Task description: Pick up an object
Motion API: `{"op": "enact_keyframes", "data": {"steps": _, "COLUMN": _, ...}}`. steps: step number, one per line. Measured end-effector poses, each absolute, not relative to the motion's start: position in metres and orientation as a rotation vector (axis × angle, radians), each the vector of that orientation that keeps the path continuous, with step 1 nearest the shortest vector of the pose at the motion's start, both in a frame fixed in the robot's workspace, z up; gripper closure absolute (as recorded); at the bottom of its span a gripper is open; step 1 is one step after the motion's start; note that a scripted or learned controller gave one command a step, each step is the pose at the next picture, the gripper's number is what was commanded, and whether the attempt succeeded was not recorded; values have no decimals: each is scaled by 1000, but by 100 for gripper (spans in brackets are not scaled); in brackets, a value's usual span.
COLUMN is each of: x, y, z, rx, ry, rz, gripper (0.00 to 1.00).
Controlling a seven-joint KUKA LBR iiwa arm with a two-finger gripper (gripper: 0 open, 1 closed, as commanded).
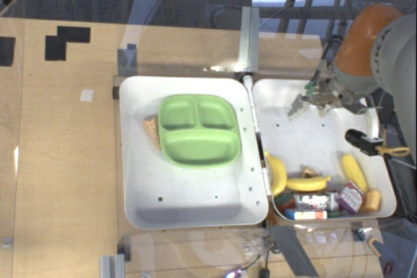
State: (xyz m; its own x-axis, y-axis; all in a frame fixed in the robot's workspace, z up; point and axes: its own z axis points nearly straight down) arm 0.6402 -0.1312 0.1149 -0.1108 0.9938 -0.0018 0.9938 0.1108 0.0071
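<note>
My gripper (308, 107) hangs over the back part of the right bin (306, 140), above bare white floor. Its fingers are spread open with nothing between them. The loose objects lie along the front of that bin, well in front of the gripper: a banana (277, 172) against the left wall, a second banana (307, 184) lying crosswise, a yellow corn cob (354, 171), a purple box (350, 197), a brown piece (373, 200) and a red-and-white marker (311, 213).
The left bin (140, 192) holds a green divided plate (197, 130) with a tan ridged piece (152, 131) showing from under its left edge. A metal divider (255, 133) separates the two bins. Wooden bench top (58, 140) extends to the left.
</note>
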Motion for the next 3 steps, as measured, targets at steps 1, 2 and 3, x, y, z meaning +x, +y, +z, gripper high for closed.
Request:
{"op": "enact_keyframes", "data": {"steps": 1, "x": 572, "y": -170, "z": 134, "rx": 2256, "ry": 2180, "rz": 4, "gripper": 0}}
{"op": "enact_keyframes", "data": {"steps": 2, "x": 498, "y": -175, "z": 99, "rx": 2260, "ry": 2181, "rz": 10, "gripper": 0}}
{"op": "enact_keyframes", "data": {"steps": 3, "x": 494, "y": -137, "z": 93, "rx": 2002, "ry": 2385, "rz": 16, "gripper": 0}}
